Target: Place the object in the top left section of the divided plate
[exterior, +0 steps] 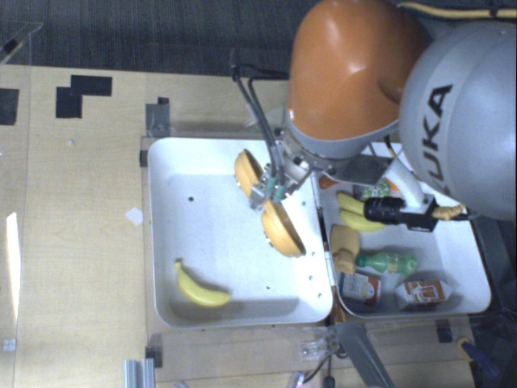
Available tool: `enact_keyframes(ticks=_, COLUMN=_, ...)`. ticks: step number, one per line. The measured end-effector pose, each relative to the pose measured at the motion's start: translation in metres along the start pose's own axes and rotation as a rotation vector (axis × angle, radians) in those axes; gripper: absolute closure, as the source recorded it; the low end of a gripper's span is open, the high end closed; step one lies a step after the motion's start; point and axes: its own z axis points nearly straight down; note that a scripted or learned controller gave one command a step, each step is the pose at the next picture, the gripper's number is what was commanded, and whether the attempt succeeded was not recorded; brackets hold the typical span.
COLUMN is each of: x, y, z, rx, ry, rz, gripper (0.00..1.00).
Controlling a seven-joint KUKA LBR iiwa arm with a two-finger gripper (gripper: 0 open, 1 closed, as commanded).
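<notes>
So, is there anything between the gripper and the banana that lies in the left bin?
Nothing visible. Between the gripper and the banana there is just the white floor of the left bin. Two tan rounded pieces sit close beside the gripper, off that path.

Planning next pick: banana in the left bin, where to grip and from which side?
Probably take the banana across its thick middle, coming straight down from above. It lies flat and alone near the left bin's lower left corner, curved, with bare floor on both long sides for the fingers; its tapered ends would likely slip.
</notes>
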Motion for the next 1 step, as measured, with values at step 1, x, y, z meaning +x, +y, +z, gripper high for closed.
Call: enact_keyframes(ticks=1, x=0.0395, y=0.0219, z=0.0998, rx=0.003, ry=0.002, rz=-0.162, gripper=1.00)
